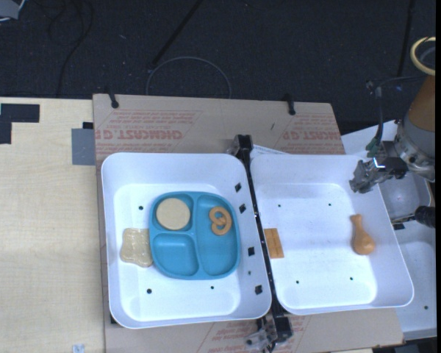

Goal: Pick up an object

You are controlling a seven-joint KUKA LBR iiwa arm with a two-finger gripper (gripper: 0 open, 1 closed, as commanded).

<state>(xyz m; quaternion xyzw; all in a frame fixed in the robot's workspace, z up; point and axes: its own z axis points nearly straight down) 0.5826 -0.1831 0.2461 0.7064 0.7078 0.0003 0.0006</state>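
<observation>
Gripper (361,175) sits over right white bin's (397,300) upper-right rim; finger state – cannot tell, too small and dark. Nearest target: small tan pear-shaped object (361,237) on bin floor near right wall, just below gripper. Advice: centre over bulbous end, straddle narrow width, descend straight – wall close, keep clearance.

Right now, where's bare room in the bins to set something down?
Right bin: bare floor between the orange card and the tan drumstick-shaped toy. Left bin: crowded by the blue tray and pale piece; only edge strips.
</observation>
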